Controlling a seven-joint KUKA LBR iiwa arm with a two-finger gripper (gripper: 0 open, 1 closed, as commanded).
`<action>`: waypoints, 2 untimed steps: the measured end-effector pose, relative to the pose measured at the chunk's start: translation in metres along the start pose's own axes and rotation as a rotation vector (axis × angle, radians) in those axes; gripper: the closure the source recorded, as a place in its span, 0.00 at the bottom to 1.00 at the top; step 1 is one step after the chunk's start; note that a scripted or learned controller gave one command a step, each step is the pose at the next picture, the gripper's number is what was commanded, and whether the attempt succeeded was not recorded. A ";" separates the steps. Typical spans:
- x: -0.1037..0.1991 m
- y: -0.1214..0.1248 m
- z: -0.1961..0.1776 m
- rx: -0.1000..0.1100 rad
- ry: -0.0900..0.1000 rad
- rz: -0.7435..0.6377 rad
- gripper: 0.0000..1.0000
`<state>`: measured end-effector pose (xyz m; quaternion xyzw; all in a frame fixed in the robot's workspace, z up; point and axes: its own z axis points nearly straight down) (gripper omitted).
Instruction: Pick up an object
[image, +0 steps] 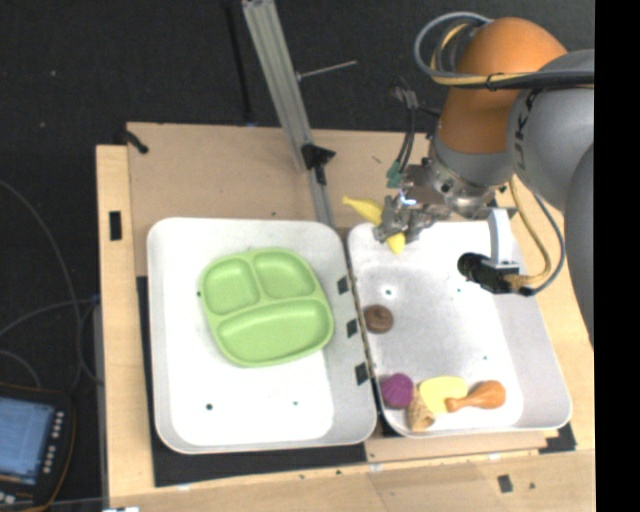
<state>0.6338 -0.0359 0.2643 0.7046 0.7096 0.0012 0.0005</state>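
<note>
Arm bent down (from right), fingers lowered.

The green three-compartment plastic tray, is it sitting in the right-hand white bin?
No, the green three-compartment plastic tray lies in the left white bin.

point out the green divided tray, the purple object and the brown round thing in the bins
green divided tray (266, 307): camera view, on the ridge between its compartments, left bin.
purple object (397, 389): camera view, on its top, right bin's near edge.
brown round thing (378, 318): camera view, on its centre, right bin's left side.
</note>
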 end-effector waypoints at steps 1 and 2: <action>0.053 0.023 0.009 0.001 0.000 0.000 1.00; 0.095 0.033 0.013 0.001 -0.001 0.001 1.00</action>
